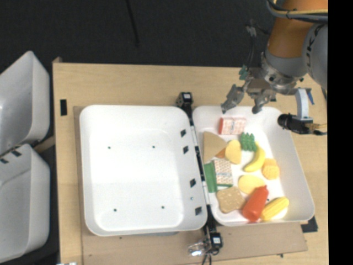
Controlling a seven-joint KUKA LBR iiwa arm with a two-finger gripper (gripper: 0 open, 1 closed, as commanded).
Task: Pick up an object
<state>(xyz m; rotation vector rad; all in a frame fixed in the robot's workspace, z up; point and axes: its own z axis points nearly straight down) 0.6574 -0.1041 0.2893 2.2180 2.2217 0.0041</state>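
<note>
My gripper [243, 104] hangs above the far end of the right bin [292, 153], its two fingers spread open with nothing between them. Just below and in front of it lies a red and white packet [231, 126]. Further down the bin I see a tan wedge [213, 143], a green piece [248, 142], a yellow lemon shape [234, 152], a banana [255, 159], a corn cob [275, 207], a red bottle shape [255, 204] and a toast slice [230, 199].
The left bin [135, 167] sits beside the right one, their walls meeting at a row of black clips [194, 164]. The orange-banded arm [290, 32] comes in from the upper right. A black fitting [295, 123] sticks out at the right bin's far right edge.
</note>
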